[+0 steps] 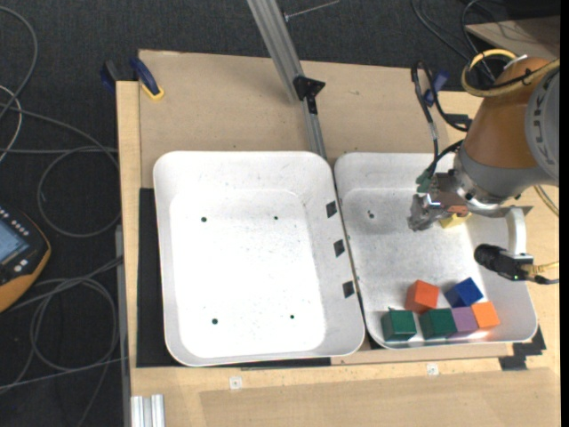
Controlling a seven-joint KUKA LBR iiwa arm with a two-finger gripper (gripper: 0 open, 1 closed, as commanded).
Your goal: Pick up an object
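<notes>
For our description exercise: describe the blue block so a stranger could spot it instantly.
Find the right-hand white bin, then the cluster of blocks at its near right corner. The blue block sits in the back row, between two orange blocks; it is the only blue one.

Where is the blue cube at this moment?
The blue cube lies in the right bin, near its front right corner, in the cluster of blocks. It sits between the red-orange cube and the orange cube, behind the purple cube.
</notes>
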